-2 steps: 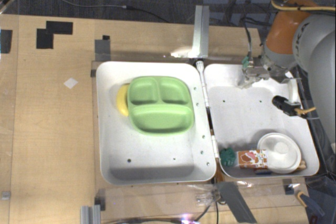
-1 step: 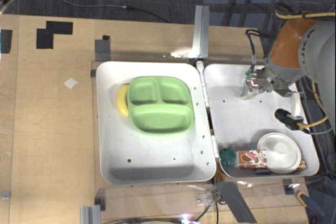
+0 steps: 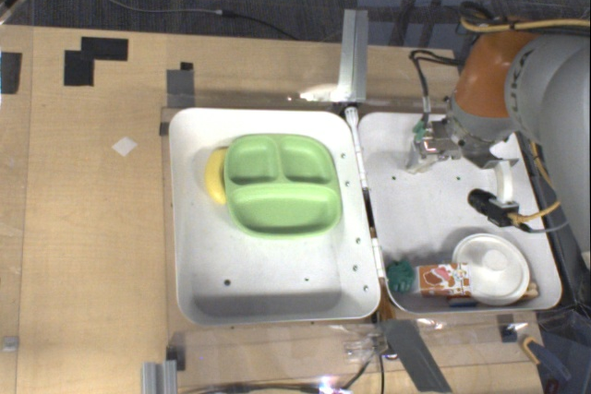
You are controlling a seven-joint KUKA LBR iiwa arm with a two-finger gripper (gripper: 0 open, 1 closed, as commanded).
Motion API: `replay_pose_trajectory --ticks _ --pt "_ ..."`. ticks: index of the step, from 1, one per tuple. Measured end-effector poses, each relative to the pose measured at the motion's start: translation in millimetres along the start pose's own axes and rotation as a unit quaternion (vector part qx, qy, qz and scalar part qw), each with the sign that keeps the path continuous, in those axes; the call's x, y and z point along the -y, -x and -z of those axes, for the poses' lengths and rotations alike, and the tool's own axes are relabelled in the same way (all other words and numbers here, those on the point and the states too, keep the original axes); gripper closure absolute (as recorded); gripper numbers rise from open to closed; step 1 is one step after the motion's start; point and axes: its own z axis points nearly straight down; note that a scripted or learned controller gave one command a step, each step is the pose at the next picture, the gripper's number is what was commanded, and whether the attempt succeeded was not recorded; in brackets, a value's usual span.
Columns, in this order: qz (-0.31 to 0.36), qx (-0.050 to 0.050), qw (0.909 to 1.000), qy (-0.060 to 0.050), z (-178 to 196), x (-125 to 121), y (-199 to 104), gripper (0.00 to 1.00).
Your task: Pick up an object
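My gripper (image 3: 428, 146) hangs over the upper part of the right bin (image 3: 416, 217), above bare white floor. Along that bin's front edge lie a white bowl (image 3: 491, 268), a small red and white carton (image 3: 445, 280) and a little dark green object (image 3: 401, 275). They are well apart from the gripper, toward the near edge. In the left bin (image 3: 268, 281) a green divided plate (image 3: 280, 183) rests partly on a yellow object (image 3: 214, 177), which peeks out at its left side.
A metal divider post (image 3: 355, 60) stands at the back between the two bins. The grey arm with its orange band (image 3: 489, 78) comes in over the right bin's back right corner. Wooden bench surface (image 3: 83, 226) stretches to the left.
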Motion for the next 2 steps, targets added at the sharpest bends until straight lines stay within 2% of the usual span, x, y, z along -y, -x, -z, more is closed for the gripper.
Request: replay_pose_trajectory --ticks 1,2 --pt "0.0 -0.001 1.0 -0.001 -1.5 0.7 -1.1 0.0" --pt "0.012 -0.001 0.9999 -0.002 24.1 -25.0 26.8 0.0"
